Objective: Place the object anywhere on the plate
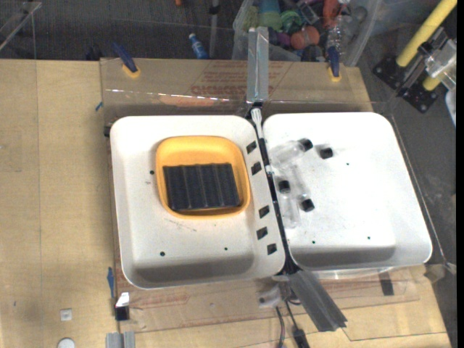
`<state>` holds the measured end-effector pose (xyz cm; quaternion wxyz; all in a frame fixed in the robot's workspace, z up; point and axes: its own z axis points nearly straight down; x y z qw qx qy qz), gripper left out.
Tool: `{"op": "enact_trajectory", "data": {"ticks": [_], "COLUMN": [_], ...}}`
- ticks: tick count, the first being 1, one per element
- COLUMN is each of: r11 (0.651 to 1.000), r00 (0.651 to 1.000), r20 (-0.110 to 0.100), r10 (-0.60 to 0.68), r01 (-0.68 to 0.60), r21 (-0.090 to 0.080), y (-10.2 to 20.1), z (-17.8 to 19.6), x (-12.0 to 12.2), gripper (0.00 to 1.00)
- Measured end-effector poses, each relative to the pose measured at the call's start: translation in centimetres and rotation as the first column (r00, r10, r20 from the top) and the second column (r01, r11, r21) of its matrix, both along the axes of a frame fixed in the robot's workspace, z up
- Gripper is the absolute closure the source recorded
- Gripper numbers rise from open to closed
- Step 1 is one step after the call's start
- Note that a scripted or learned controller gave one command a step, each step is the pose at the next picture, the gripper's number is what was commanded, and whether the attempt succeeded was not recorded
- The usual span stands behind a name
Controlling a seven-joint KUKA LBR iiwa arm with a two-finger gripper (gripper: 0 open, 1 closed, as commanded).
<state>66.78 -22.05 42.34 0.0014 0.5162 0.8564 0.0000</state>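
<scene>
A square yellow-orange plate (201, 151) with rounded corners sits in the left white bin (138, 230), towards its back. A dark ribbed rectangular object (201, 186) lies flat on the plate, covering its front half. In the right white bin (362, 194), close to the left wall, lies a clear plastic piece with small black parts (296, 176).
A row of black clips (261, 194) runs along the divider between the bins. An upright metal post (257, 64) and a clear panel with clamps stand behind the bins. A box of colourful clutter (304, 9) sits at the far back. Bare wooden bench lies to the left.
</scene>
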Motion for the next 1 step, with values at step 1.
{"op": "enact_trajectory", "data": {"ticks": [1], "r11": [0.995], "r00": [0.995], "r20": [0.004], "r10": [0.097], "r01": [-0.097], "r21": [-0.002], "y": [0.0], "z": [1.3], "x": [0.02], "gripper": [1.0]}}
